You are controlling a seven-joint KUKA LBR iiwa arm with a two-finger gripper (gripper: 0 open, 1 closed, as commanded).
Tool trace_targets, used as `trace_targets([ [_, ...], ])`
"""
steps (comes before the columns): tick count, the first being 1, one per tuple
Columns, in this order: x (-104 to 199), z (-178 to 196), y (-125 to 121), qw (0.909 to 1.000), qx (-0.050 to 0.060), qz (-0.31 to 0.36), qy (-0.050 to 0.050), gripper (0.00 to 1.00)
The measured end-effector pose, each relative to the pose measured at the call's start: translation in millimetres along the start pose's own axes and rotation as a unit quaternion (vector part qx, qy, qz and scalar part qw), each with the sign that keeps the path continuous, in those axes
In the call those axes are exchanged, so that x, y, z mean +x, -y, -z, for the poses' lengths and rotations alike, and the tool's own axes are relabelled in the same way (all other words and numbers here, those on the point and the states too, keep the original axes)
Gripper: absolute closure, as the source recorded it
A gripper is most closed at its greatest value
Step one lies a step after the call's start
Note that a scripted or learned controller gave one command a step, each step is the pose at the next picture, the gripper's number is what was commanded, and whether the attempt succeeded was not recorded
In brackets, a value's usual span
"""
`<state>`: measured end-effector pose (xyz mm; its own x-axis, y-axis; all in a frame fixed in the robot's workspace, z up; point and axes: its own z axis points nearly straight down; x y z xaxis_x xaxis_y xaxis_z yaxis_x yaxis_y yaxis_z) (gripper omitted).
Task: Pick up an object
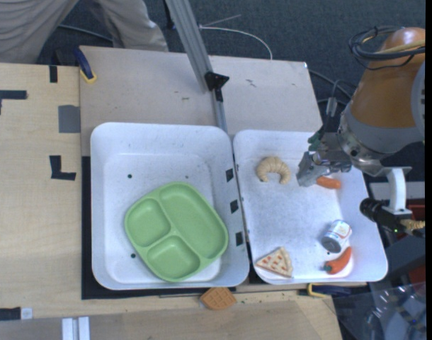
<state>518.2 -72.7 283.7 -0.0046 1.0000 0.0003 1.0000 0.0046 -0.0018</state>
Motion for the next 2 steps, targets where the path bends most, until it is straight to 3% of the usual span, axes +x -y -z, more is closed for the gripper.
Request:
trace_targets([
  [2,98,-31,-49,1.0,0.0,0.0,0.0,1.0],
])
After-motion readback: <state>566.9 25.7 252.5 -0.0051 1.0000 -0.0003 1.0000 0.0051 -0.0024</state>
